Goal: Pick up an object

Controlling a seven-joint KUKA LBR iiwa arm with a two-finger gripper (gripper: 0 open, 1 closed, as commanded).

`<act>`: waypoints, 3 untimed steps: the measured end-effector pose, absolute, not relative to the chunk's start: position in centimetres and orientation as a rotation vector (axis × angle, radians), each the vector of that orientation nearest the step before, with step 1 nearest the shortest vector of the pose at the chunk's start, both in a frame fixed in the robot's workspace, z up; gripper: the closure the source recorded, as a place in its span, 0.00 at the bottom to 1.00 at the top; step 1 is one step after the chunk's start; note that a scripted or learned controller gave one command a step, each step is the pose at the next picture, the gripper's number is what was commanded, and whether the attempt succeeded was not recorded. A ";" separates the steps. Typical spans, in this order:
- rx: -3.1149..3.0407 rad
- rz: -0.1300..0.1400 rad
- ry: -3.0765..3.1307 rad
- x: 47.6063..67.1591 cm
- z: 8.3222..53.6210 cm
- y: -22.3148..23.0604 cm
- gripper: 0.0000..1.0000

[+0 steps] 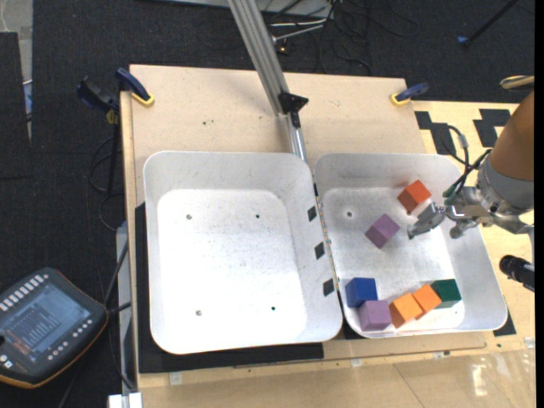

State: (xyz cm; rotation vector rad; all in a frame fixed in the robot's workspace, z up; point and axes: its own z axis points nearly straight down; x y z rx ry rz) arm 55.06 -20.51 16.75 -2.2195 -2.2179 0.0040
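I see right bin point(476, 253) w/ arm's gripper point(427, 221) low inside, beside orange cube point(415, 196) and purple cube point(382, 230). Finger spacing: cannot tell; nothing visibly clamped. Blue cube point(361, 291) sits near the front wall.

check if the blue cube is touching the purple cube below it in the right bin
Touching. The camera view shows the blue cube with its lower edge against the purple cube at the right bin's front, no white floor visible between them.

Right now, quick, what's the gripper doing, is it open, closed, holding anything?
Gripper: over the right bin, beside the purple block and orange block; open or closed cannot be told.
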 end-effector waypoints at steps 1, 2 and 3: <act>-2.219 0.004 -2.217 54.6 10.5 -20.9 0.00; -2.223 -0.001 -2.223 54.8 11.9 -20.9 1.00; -2.227 -0.003 -2.225 54.8 16.6 -21.8 1.00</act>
